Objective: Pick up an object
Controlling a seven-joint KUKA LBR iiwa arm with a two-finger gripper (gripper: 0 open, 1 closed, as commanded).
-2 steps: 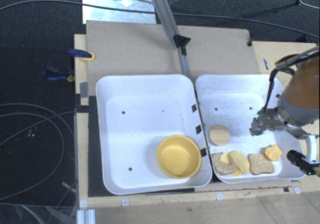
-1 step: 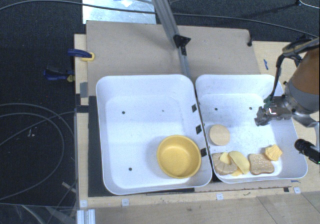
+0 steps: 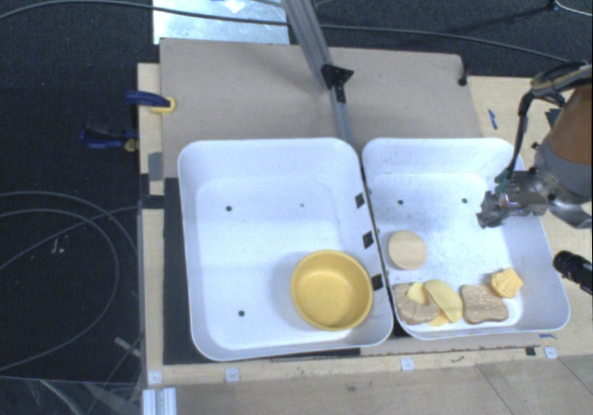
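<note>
1. We see the counter point(image 3: 389, 89), a tan board, carrying two shallow white bins side by side, their inner walls touching along the middle.
2. We note the left bin point(image 3: 241, 219) holds one thing: a yellow bowl point(image 3: 332, 289), upright, in its near right corner, close to the dividing wall.
3. We note the right bin point(image 3: 445, 182) holds a group of small food-like pieces, all gathered along its near edge; the far half shows bare white floor with a few dark specks.
4. The arm point(image 3: 570, 158) comes in from the right edge and hangs over the right rim of the right bin, cables looping above it.
5. The gripper point(image 3: 496, 209) is a dark block at the arm's tip, above the right part of the right bin and well apart from every piece. We see nothing between the jaws; whether they are released or clenched we cannot tell, as the tips are too dark and small.
6. A grey pole point(image 3: 306, 24) runs at a slant from the top of the view down to the gap between the bins.
7. Pieces in the right bin, biggest first: a round beige disc point(image 3: 406, 250) near the dividing wall; a brown bread-like slice point(image 3: 483, 304) near the front rim; a pale yellow oblong piece point(image 3: 444, 300) just left of the slice, touching a tan lump point(image 3: 416, 309); a small ridged yellow piece point(image 3: 506, 282) just right of the slice.
8. A blue and yellow clamp point(image 3: 148, 102) sits at the counter's left edge.
</note>
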